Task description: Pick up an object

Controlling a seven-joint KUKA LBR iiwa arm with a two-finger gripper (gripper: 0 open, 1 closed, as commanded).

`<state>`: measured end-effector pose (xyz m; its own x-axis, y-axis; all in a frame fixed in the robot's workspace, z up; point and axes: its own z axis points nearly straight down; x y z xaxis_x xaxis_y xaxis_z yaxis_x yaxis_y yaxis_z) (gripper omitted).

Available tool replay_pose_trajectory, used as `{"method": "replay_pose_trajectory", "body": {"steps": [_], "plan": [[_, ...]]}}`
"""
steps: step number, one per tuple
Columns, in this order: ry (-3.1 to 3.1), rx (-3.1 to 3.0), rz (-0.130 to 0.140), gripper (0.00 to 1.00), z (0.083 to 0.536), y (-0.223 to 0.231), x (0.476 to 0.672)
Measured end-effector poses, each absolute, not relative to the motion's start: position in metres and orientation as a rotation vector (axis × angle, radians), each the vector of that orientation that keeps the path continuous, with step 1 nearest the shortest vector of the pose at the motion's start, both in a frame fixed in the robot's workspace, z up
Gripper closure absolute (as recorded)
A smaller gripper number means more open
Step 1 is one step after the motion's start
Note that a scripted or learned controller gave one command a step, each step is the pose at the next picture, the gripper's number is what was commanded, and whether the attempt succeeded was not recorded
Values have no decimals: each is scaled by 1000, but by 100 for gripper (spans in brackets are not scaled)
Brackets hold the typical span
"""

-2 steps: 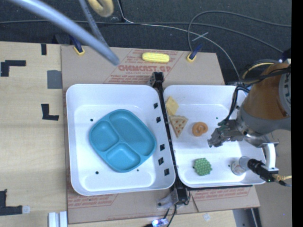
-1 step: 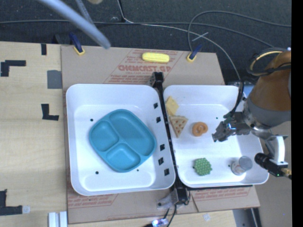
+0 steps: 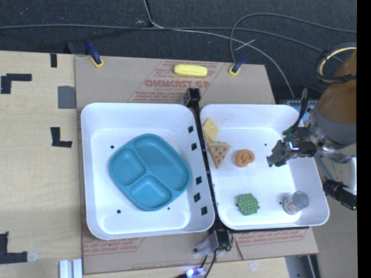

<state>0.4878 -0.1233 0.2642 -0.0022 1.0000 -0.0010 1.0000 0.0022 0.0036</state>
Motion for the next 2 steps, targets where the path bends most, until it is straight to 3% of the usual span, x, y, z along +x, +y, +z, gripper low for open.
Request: {"method": "replay_pose_trajectory", "body": {"steps": [2], "plan": [[2229, 2217, -4, 100, 236, -16, 503]]}}
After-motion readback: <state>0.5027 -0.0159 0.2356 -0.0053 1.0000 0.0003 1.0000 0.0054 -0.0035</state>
